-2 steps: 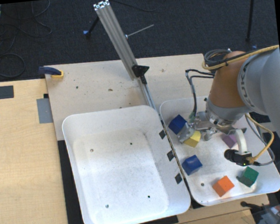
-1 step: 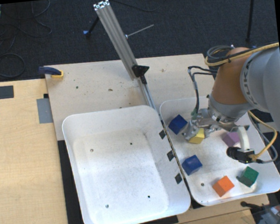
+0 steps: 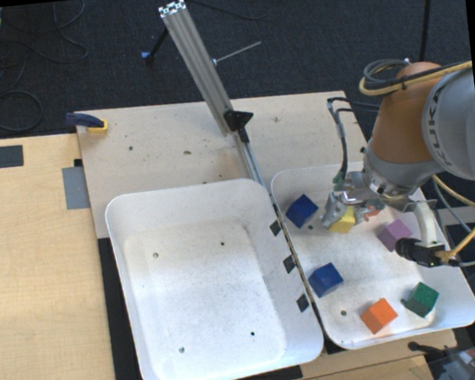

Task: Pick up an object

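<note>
Right now the gripper (image 3: 340, 213) is hanging low over the right bin (image 3: 456, 315), its fingers closing on a yellow block (image 3: 343, 222) near the bin's upper middle. Just left, a blue block (image 3: 301, 211) is sitting apart from it; a purple block (image 3: 393, 233) is lying to the right.

The grey arm (image 3: 456, 130) enters from three o'clock, its orange band (image 3: 401, 128) sitting above the wrist. From there the wrist angles down toward eight o'clock, ending in the gripper (image 3: 340, 213), which hangs low over the right bin's upper half, toward eleven o'clock of its floor.
</note>
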Available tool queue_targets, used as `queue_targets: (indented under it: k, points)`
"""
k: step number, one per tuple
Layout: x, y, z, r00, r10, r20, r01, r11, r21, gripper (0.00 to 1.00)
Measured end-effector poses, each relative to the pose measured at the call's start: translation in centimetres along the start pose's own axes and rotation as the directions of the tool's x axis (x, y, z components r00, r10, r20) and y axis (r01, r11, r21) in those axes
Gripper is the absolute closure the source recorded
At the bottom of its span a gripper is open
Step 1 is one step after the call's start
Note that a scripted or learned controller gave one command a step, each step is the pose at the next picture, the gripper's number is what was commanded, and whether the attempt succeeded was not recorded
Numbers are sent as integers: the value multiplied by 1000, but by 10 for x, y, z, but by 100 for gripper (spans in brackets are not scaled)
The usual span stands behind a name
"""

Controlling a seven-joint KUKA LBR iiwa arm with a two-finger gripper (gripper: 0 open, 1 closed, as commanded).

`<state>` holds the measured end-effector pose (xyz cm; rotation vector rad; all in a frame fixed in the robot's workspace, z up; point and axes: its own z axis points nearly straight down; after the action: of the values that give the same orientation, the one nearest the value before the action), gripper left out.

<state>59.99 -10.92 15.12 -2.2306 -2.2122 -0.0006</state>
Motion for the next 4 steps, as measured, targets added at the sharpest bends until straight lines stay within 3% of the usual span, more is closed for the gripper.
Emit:
queue_targets:
  k: [1,2,4]
  points:
    - [-2,9,-58,1000,-8,1,8,1000,-3,100]
    - [-1,9,-59,1000,-10,0,10,1000,3,100]
    - [98,-27,-77,1000,-12,-3,12,1000,5,100]
